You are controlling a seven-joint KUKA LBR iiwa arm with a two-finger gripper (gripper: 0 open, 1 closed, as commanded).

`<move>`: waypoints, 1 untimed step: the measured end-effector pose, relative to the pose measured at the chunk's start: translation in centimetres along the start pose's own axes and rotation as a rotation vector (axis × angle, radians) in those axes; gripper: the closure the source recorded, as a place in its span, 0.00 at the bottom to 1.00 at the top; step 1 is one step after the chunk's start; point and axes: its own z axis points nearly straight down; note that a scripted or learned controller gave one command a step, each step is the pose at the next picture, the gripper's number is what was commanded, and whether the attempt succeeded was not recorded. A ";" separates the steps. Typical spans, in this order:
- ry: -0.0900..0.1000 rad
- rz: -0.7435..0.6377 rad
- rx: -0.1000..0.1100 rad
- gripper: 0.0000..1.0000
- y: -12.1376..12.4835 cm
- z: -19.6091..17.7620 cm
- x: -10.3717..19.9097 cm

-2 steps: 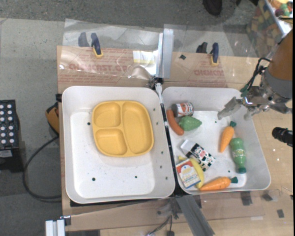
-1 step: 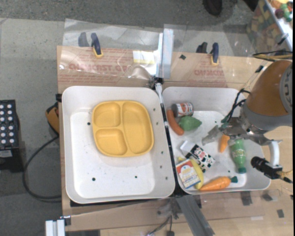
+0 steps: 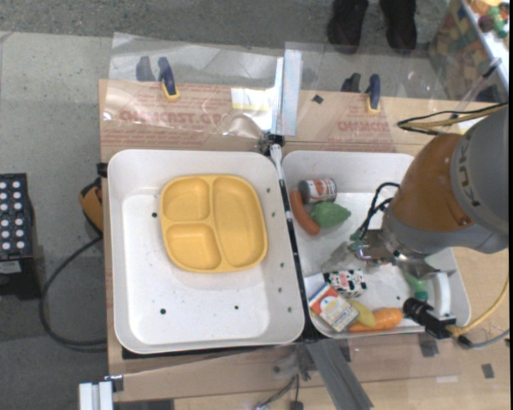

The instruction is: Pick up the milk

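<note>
The milk (image 3: pixel 346 280) is a small white carton with black cow patches, lying on its side near the front of the right bin (image 3: pixel 359 157). My gripper (image 3: pixel 362 251) hangs just above and behind the carton, a little to its right, at the end of the orange-banded wrist (image 3: pixel 432 199). Nothing visible sits between the gripper and the carton, and the arm covers the bin's right half.
Near the milk lie a red and white packet (image 3: pixel 331 307), a yellow piece (image 3: pixel 363 318) and an orange carrot (image 3: pixel 387 318). Farther back are a can (image 3: pixel 318 190), a sausage (image 3: pixel 304 214) and a green item (image 3: pixel 330 216). The left bin (image 3: pixel 137 297) holds a yellow divided plate (image 3: pixel 214 222).
</note>
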 end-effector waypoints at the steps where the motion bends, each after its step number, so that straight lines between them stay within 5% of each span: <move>1: -0.003 -0.146 -0.006 0.00 -2.6 0.5 2.2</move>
